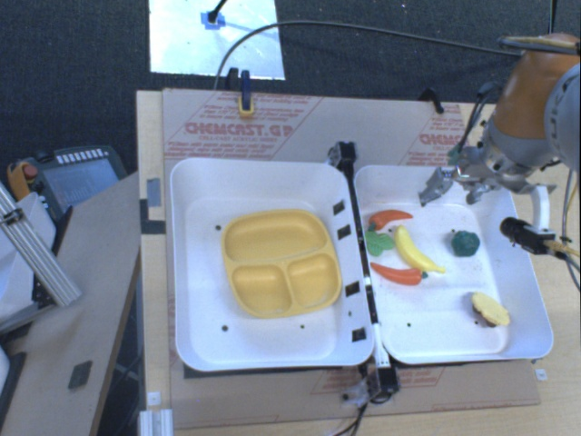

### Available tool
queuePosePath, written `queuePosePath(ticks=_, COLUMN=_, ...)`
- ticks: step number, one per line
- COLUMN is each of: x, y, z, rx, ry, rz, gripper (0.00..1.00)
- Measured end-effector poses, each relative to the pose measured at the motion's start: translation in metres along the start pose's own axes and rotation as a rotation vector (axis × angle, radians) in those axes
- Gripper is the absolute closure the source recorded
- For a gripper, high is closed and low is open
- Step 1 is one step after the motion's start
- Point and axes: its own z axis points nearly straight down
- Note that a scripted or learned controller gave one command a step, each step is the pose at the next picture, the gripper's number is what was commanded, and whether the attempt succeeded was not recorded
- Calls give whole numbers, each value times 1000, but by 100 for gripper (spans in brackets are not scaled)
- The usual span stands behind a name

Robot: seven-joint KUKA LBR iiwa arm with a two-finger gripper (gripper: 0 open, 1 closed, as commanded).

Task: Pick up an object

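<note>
The right bin [522, 271] holds several toy foods. A red chilli [390, 217] lies near its back left, with a green piece [379, 241] just below it. A yellow banana [416, 251] lies aslant beside a second red chilli [397, 274]. A dark green lump [466, 242] sits further right, and a yellow piece [490, 310] lies near the front right. My gripper [456, 190] hangs over the bin's back edge, above and right of the upper chilli. It is open, with nothing between its fingers.
The left bin [195, 243] holds a yellow three-compartment tray [277, 262]. A black divider rail [356, 252] runs between the bins. A black fitting [526, 234] juts in at the right bin's right edge. Cables cross the cardboard behind the bins.
</note>
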Motion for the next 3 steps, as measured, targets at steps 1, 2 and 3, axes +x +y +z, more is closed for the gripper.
queuePosePath(ticks=1, x=2, y=0, z=63, rx=0, ry=0, rz=-1, gripper=0)
queuePosePath(ticks=2, x=3, y=1, z=78, rx=-4, ry=-1, rz=-1, gripper=0)
queuePosePath(ticks=3, x=3, y=2, z=66, rx=-8, ry=-1, rz=-2, gripper=100)
